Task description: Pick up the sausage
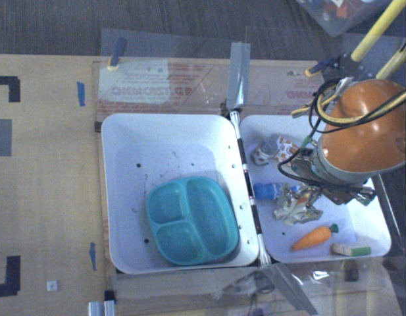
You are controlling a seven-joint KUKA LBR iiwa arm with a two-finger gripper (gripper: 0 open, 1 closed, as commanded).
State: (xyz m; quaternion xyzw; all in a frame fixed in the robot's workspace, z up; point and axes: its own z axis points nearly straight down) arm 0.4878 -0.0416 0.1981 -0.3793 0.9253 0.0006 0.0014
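One sausage, indistinct amid clutter (pixel 295 206)

The grey arm (pixel 351 160) reaches in from the right, its orange band (pixel 360 127) bulking above the wrist. Black and yellow cables loop beside it. The gripper (pixel 300 206) points down, fingers hard to make out.

Wooden bench (pixel 45 196) bears two white bins side by side: left bin (pixel 117 137), right bin (pixel 377 232).
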